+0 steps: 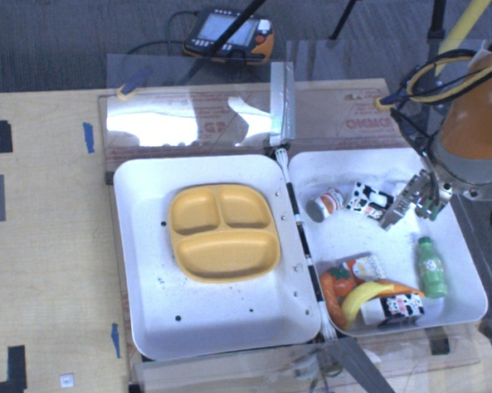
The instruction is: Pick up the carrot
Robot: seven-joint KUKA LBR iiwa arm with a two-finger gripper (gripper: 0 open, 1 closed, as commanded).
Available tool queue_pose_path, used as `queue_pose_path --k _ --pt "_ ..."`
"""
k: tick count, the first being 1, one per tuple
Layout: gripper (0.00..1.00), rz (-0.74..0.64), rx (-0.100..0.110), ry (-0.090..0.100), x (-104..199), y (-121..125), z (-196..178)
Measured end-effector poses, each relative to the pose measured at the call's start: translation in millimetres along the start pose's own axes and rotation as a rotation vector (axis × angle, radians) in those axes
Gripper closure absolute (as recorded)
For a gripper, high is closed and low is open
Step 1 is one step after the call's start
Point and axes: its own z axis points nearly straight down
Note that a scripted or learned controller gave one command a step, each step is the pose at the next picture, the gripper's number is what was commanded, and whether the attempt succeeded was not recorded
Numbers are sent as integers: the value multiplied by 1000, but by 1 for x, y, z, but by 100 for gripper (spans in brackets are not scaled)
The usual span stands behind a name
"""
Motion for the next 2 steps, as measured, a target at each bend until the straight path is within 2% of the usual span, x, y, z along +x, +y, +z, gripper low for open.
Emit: queue_pose_path --k 1,2 --pt "100 107 2 0 17 -79 -77" --pt "100 -230 1 4 13 -92 -75"
